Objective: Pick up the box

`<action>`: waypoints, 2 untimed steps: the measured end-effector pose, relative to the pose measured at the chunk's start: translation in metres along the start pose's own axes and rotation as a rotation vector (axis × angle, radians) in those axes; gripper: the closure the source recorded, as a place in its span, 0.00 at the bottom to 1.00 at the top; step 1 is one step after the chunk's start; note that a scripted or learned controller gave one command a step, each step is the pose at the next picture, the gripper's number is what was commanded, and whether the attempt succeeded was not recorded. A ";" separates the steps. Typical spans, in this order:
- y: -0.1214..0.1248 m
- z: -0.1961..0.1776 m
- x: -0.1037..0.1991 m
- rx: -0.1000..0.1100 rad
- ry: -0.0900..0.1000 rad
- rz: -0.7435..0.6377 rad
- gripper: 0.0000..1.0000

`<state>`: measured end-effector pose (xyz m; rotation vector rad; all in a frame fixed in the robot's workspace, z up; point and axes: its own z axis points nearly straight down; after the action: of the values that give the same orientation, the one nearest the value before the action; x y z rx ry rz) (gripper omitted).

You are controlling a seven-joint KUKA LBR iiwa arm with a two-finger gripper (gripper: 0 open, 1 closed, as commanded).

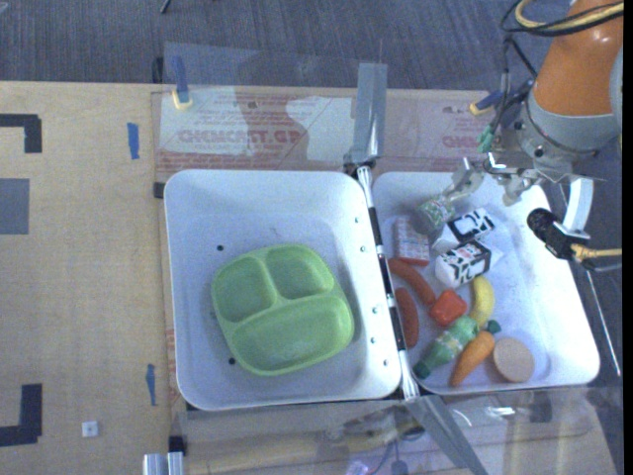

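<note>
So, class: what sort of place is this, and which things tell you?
Probably a robot test bench in a lab: an arm reaching over two white bins, toy food like a carrot, and tape marks on the board.

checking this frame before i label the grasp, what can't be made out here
- Gripper, camera view: too small and blurred against the right bin to tell how its fingers stand or whether they touch anything.
- Box, camera view: black-and-white print is too blurred to read; a second similar box sits just behind it.
- Arm, camera view: cut off by the top and right edges.
- Grey-green item near the gripper: too blurred to identify.
</note>
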<state>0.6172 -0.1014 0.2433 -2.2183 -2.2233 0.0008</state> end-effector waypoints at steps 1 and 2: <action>-0.018 -0.004 0.026 -0.001 0.000 -0.440 0.00; -0.075 0.059 0.038 -0.002 0.000 -0.432 0.00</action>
<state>0.5425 -0.0632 0.1846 -1.6916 -2.6478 -0.0009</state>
